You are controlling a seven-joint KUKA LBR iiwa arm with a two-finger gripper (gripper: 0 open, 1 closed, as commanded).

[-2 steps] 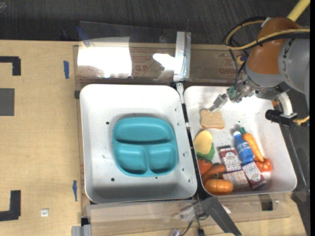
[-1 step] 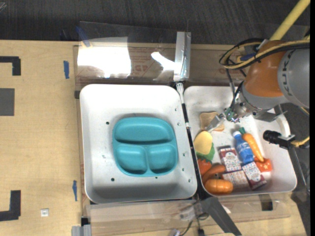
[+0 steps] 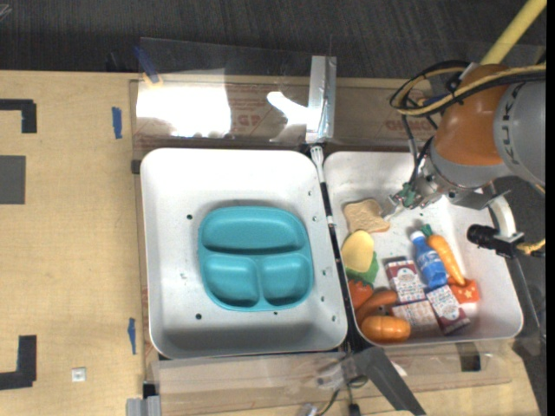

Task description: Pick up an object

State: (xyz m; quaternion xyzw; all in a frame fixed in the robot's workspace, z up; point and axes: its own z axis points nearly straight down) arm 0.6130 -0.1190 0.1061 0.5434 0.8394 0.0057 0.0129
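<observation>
Over the right bin point(image 3: 507, 319), near its back wall, the gripper point(image 3: 409, 196) hangs from the grey arm point(image 3: 486, 137), which comes in from the right with its orange band just above the wrist. Whether it is clenched or released I cannot tell; the tip is small and partly lost against the white floor, and nothing is visibly held in it. The nearest thing to take is the slice of bread point(image 3: 366, 217), lying flat just beside the tip, toward the left and slightly nearer the front of the bench. A blue bottle point(image 3: 427, 260) lies a little further forward, its long axis running roughly front to back, with a carrot point(image 3: 447, 259) touching its right side. Past these, packed close together, are a corn cob point(image 3: 358, 253), two red cartons point(image 3: 408, 289) and an orange roll point(image 3: 385, 328) at the front edge. My judgement: the bread lies closest, so a short shift left and a descent would reach it. A teal divided tray point(image 3: 254, 256) sits alone in the left bin point(image 3: 165, 232).
</observation>
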